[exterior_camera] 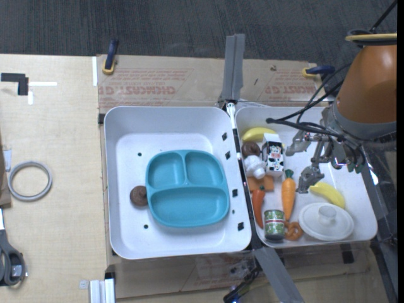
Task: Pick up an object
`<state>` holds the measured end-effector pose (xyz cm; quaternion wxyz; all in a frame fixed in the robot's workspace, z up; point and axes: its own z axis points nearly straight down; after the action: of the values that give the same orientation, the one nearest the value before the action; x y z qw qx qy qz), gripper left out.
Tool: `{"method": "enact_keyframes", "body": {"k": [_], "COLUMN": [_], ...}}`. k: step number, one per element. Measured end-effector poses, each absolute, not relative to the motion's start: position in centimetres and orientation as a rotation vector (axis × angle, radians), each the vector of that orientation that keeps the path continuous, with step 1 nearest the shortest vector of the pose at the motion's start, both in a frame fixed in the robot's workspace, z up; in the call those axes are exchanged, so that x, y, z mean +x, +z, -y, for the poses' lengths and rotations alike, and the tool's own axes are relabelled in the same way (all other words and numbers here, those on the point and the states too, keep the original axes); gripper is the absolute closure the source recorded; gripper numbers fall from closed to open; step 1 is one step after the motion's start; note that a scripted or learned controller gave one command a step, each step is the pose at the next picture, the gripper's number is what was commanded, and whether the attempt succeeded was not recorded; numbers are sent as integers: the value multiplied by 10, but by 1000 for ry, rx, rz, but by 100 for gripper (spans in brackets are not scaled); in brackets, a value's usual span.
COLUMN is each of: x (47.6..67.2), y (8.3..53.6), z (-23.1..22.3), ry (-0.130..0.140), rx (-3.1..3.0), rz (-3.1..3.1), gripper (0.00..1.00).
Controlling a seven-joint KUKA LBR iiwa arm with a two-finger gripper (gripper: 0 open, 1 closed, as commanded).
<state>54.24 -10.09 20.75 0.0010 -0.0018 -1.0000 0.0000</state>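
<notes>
At lower right, a yellow banana (329, 194) lies in the right bin (363, 229) just below the end effector (314, 163), its long axis slanting down-right. Whether the end effector is apart or together (cables clutter it) I cannot tell.

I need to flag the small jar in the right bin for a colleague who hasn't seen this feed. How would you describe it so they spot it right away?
Look at the right bin, along its near edge. The jar stands upright at the near left corner, between the tips of the two carrots, left of the white lidded bowl. Its green band and dark lid set it apart from the orange and yellow things around it.
</notes>
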Motion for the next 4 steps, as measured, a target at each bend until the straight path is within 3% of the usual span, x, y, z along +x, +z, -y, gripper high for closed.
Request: {"method": "enact_keyframes", "body": {"k": [1, 2, 3, 4], "x": [531, 541, 542, 542], "y": [109, 90, 97, 97], "z": [97, 161, 159, 159], "ry": [4, 0, -1, 0], "rx": [-101, -191, -186, -185], "rz": [3149, 3135, 3135, 3135], "gripper": [0, 0, 100, 0]}}
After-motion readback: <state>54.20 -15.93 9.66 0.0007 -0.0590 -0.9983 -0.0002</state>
